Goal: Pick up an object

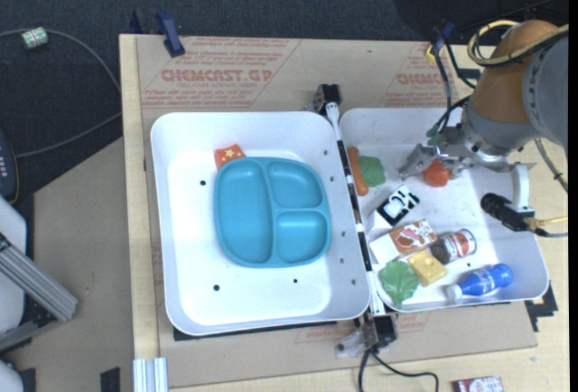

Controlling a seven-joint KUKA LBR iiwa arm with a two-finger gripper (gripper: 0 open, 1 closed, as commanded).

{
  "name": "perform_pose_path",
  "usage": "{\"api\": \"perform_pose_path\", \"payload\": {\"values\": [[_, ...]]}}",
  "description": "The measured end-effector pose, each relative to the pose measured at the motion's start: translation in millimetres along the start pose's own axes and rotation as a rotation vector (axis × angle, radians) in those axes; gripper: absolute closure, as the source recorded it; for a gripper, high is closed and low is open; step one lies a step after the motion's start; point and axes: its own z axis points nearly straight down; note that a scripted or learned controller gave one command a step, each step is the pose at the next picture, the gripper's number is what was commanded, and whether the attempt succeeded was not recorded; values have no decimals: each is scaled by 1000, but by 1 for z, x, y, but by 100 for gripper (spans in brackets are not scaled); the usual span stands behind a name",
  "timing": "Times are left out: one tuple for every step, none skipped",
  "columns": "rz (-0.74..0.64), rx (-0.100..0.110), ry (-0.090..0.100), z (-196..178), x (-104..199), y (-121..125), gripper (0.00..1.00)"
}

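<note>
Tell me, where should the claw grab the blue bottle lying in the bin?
Probably across its blue middle, coming straight down from above. The blue bottle lies on its side near the right bin's lower corner, so its round body is the widest free part; the white cap end looks too small.

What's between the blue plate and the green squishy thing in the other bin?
The two bins' rims, meeting side by side, and an orange stick-like item lie between the blue plate and the green thing, seen in the camera view.
</note>
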Motion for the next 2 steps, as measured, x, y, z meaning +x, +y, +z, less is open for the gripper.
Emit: {"api": "perform_pose_path", "payload": {"values": [[0,-1,-1,-10,0,0,100],[-2,-4,0,-101,75,-34,100]]}}
